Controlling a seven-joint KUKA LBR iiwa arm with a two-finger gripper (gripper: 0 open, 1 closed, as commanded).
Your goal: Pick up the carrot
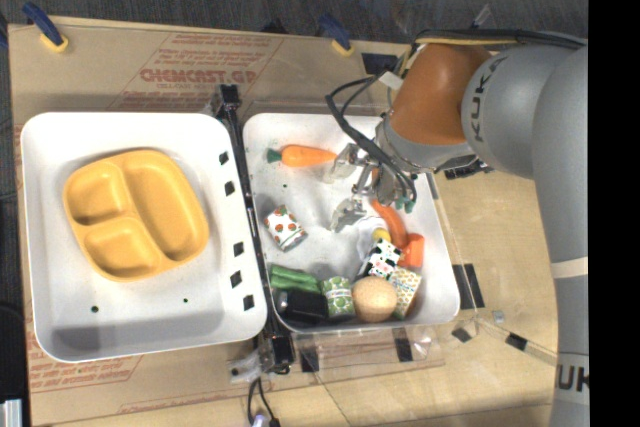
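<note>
The carrot [306, 155], orange with a small green top, lies on its side near the far edge of the right bin [300, 130]. My gripper [346, 187] hangs over the middle of that bin, just right of and slightly nearer than the carrot's thin end. Its fingers are open, one fingertip [343, 162] close to the carrot's tip and the other lower down. Nothing sits between them.
A small strawberry-print cup [285, 228] stands left of the gripper. Orange and red toy vegetables [393, 223] lie under the wrist. A cow-print item [382, 261], green cucumber [294, 277], beige ball [372, 299] and other toys crowd the near edge. The left bin holds a yellow divided plate [135, 212].
</note>
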